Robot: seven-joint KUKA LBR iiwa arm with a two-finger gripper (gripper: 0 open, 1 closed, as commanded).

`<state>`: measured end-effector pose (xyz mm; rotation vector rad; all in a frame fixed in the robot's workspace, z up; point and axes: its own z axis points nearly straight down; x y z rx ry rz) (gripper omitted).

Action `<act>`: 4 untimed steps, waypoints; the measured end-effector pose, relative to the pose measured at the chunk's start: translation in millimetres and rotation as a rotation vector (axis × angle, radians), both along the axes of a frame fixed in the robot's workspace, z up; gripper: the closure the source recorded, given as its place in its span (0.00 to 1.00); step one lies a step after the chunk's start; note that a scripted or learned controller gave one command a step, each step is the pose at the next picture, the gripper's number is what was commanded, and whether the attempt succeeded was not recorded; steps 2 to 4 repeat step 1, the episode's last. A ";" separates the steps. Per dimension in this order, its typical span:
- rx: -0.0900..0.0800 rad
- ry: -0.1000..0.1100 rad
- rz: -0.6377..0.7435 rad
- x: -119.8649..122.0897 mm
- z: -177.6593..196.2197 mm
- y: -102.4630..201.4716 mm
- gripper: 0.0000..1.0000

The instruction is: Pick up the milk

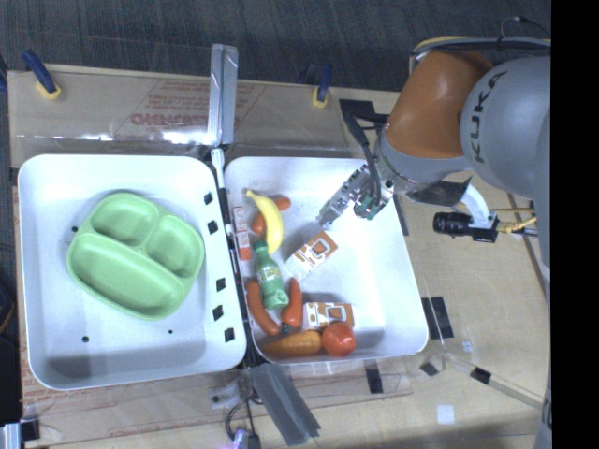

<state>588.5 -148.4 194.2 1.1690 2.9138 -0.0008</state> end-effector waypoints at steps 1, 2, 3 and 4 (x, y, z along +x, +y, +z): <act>0.001 0.003 0.549 -30.6 6.4 41.6 1.00; 0.001 0.003 0.549 -30.6 6.4 41.6 1.00; 0.001 0.003 0.549 -30.6 6.4 41.6 1.00; 0.001 0.003 0.549 -30.6 6.4 41.6 1.00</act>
